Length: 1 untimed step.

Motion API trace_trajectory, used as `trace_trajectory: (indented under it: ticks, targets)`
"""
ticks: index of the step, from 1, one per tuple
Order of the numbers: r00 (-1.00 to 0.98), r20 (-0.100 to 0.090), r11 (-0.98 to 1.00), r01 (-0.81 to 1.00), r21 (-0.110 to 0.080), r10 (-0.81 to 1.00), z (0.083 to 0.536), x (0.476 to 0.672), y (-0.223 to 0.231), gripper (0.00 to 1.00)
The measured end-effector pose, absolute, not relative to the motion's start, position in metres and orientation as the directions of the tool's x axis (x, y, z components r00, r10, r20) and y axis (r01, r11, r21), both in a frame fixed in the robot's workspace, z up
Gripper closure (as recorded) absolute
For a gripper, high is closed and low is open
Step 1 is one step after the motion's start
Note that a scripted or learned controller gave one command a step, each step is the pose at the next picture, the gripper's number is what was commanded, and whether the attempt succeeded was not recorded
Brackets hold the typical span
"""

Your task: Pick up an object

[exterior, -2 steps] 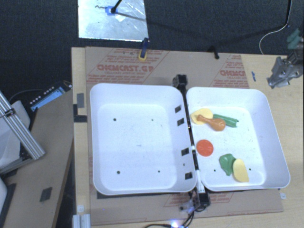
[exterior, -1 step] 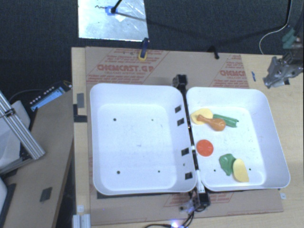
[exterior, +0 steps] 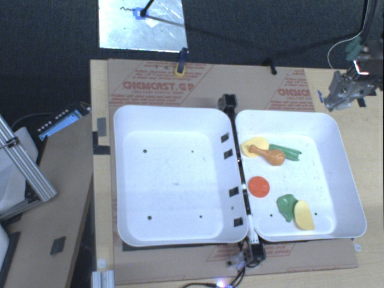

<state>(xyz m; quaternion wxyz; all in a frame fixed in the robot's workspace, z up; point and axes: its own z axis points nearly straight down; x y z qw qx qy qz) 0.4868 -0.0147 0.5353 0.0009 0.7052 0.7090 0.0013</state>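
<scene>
Cardboard sheeting (exterior: 198, 83) is lying flat on the counter (exterior: 72, 179) under two shallow white bins that are sitting side by side, their inner rims touching along a row of dark clips (exterior: 234, 179). Nearest the camera, in the right bin (exterior: 345, 179), a yellow oval piece (exterior: 304, 215) is resting against a green piece (exterior: 286, 204), the two touching close to the front wall. Just beyond them and toward the shared rim, a flat orange-red disc (exterior: 258, 186) is lying alone on the bin floor. Farther back, an orange club-shaped item (exterior: 269, 154) is lying across a pale yellow piece (exterior: 255, 145), with a long green item (exterior: 286, 152) stretching to the right of them and appearing to touch the orange one. The left bin (exterior: 174, 179) is sitting beside all this, showing only small dark dots on its floor. Beyond the right bin's far right corner, the hand (exterior: 342, 96) is hanging above the counter edge, well apart from every item in the bin and holding nothing visible; whether its fingers are spread or closed cannot be told at this size. Farthest back, a shiny square plate (exterior: 120, 23) is lying on the dark floor behind the counter, with a small yellow and blue clip (exterior: 180, 65) sitting at the cardboard's far edge.
</scene>
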Motion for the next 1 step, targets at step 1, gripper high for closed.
trace_trajectory:
  ticks: [1]
  targets:
    - [-0.005,0.0,0.005,1.0,0.003,1.0,0.5353,0.4868,-0.0085,1.0]
